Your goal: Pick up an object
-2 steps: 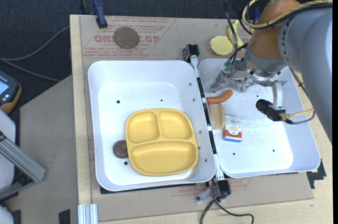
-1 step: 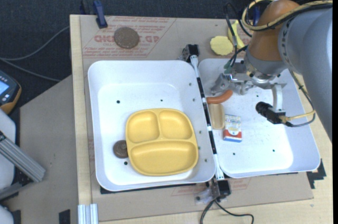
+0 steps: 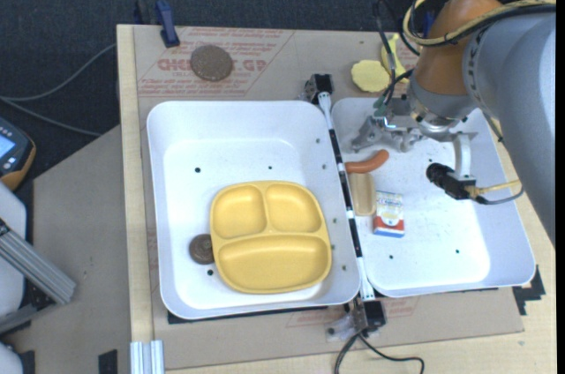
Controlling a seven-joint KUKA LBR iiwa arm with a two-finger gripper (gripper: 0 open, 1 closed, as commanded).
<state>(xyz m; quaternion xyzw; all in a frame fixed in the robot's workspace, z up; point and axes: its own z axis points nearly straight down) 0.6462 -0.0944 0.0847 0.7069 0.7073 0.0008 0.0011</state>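
Both white bins (image 3: 177, 213) look like smooth plastic with a slight sheen, speckled a bit on the right one (image 3: 459, 258). The yellow divided plate (image 3: 267, 235) is seen as matt-to-satin plastic, smooth all over. The bench top (image 3: 141, 81) looks like raw cardboard or fibreboard, dull, printed with faded red lettering. The hot dog toy (image 3: 367, 160) comes across as glossy plastic. The gripper (image 3: 393, 134) is bare shiny metal, and the orange wrist band (image 3: 450, 37) is glossy too.

A single fixed camera looks down at a slant on the counter (image 3: 132, 187), taking in both white bins (image 3: 168, 143), from fairly high; the arm (image 3: 516, 63) enters at right.
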